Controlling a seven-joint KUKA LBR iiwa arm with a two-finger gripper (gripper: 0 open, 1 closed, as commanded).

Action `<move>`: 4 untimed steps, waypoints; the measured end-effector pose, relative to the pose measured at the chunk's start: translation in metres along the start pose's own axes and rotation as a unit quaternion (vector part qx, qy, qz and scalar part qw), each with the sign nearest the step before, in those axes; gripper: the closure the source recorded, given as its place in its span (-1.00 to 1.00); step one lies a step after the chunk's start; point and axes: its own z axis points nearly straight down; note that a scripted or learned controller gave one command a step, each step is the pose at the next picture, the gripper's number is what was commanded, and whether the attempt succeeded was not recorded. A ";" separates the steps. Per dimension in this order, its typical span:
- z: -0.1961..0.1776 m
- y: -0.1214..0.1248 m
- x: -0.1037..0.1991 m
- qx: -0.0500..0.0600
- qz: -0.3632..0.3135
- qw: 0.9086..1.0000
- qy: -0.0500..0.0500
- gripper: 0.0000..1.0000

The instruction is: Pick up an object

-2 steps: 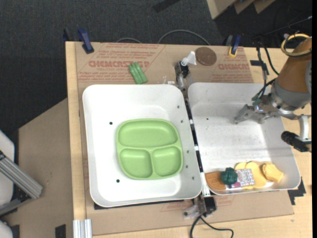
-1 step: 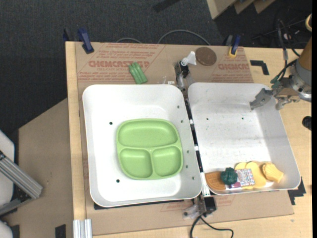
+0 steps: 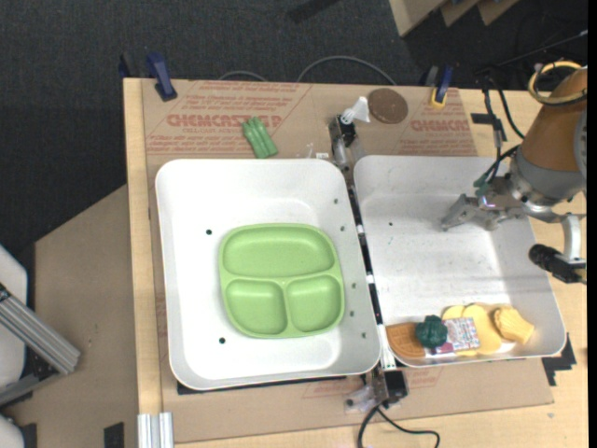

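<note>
Toy pile sits at right bin near edge, untouched. Your hand hovers over bare bin floor, fingers spread, pinching nothing. Pick not done; you still need descent, grasp, lift.

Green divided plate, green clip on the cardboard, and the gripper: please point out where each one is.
Green divided plate (image 3: pixel 280 251), camera view, on its large upper compartment.
Green clip (image 3: pixel 260 139), camera view, on its body.
Gripper (image 3: pixel 464 215), camera view, between its fingertips.
</note>
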 end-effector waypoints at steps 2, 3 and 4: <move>0.000 0.008 0.000 0.000 0.000 1.000 0.000 -1.00; -0.097 0.037 -0.003 -0.008 0.000 1.000 -0.006 -1.00; 0.001 0.020 0.001 0.001 0.001 1.000 0.001 -1.00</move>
